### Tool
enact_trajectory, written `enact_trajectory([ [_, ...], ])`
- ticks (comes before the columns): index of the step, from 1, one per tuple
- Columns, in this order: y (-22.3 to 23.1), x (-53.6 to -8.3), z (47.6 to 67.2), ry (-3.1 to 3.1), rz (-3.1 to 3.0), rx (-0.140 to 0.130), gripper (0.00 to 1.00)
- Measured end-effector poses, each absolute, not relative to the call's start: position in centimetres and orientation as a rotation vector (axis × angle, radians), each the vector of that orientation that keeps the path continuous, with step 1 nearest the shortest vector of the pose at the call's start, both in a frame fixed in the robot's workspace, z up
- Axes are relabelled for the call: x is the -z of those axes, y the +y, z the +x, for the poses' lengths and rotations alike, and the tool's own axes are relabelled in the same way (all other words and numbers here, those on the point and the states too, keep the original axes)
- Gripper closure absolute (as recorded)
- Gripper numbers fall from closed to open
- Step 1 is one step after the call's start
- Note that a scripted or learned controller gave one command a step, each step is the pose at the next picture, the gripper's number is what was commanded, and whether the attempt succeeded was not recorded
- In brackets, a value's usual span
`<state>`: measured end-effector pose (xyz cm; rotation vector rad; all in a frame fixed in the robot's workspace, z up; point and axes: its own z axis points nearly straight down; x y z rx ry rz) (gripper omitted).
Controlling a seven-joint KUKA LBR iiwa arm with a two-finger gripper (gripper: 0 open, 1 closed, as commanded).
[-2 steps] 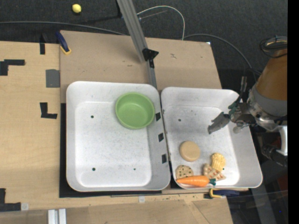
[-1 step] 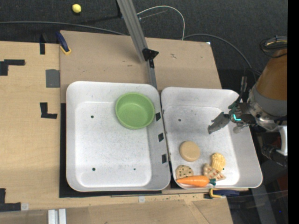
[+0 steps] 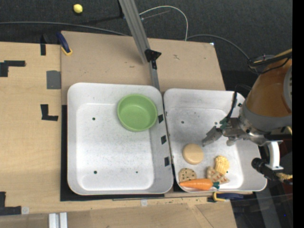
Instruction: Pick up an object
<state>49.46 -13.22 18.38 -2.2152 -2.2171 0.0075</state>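
Observation:
In the right bin (image 3: 190, 109), near its front, lie a round tan bun (image 3: 193, 153), a chocolate-chip cookie (image 3: 187, 175), an orange carrot (image 3: 200, 185) and a yellow corn piece (image 3: 221, 164). A green bowl (image 3: 137, 112) sits at the back of the left bin (image 3: 95, 141). My gripper (image 3: 220, 139) hangs over the right bin, just up and to the right of the bun. It stands open, with nothing between its fingers. One dark finger (image 3: 209, 137) points down-left toward the bun.
A grey metal bar (image 3: 135, 25) slants in from the top toward the seam between the bins. A small yellow ball (image 3: 78, 8) lies on the dark floor at the back left. Cables loop behind the right bin.

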Motion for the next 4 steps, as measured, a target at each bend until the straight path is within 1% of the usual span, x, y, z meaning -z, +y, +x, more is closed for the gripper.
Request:
enact_trajectory([
  [1, -12.6, -13.9, 49.3, -2.218, -2.215, -0.006, 0.00],
  [2, -12.4, -9.1, 49.5, -2.220, -2.218, 0.006, 0.00],
  [3, -12.5, -10.3, 49.6, -2.223, -2.218, 0.006, 1.00],
  [4, -12.1, -16.5, 49.8, -2.226, -2.221, 0.003, 1.00],
])
